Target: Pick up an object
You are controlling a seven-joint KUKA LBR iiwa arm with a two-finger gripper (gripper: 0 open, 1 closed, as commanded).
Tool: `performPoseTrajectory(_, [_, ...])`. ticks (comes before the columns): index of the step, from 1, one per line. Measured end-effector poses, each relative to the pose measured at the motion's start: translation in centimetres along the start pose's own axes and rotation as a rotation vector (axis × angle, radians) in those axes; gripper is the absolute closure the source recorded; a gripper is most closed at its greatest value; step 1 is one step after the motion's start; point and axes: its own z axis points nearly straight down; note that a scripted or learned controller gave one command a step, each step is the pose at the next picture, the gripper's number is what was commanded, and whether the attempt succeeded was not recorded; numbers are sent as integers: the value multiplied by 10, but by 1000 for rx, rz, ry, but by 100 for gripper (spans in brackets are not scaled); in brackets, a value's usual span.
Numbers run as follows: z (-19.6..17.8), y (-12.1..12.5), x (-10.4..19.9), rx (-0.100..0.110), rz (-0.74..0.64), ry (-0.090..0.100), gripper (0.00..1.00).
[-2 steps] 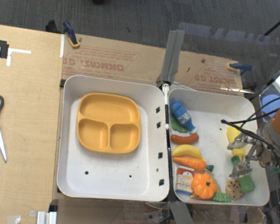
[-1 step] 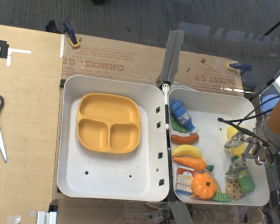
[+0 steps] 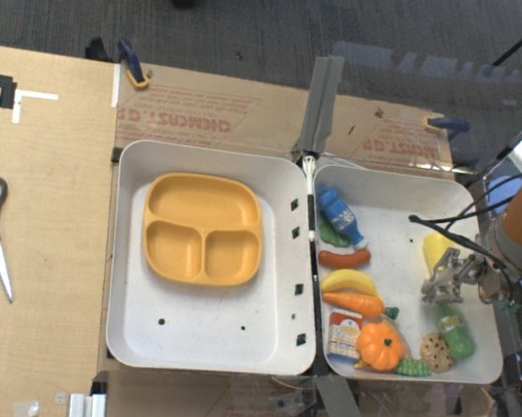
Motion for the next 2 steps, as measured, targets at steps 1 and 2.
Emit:
performPoseTrajectory(1, [0,0,0,0,0,0,0])
performPoseTrajectory(2, [10,5,-10,-3,21,5,0])
